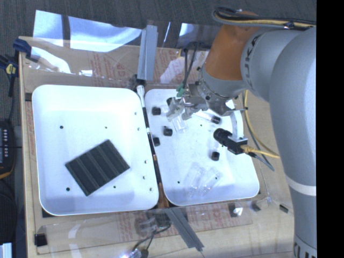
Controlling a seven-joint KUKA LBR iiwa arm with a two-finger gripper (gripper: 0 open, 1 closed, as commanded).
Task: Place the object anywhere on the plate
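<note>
A dark ribbed rectangular plate (98, 166) lies at an angle in the left bin (48, 98). In the right bin (244, 184) lie several small black pieces, among them one (156, 110) at the upper left, one (167, 131) just below it and one (215, 155) further right. A clear plastic object (203, 177) rests near that bin's front. My gripper (179, 112) hangs low over the upper part of the right bin, close to the black piece at the upper left. Whether it has anything in it is not visible.
The grey arm with its orange band (231, 47) covers the right bin's far right corner. A black connector with a yellow cable (230, 141) hangs over the bin's right side. A metal rail (147, 50) stands behind the divide between the bins.
</note>
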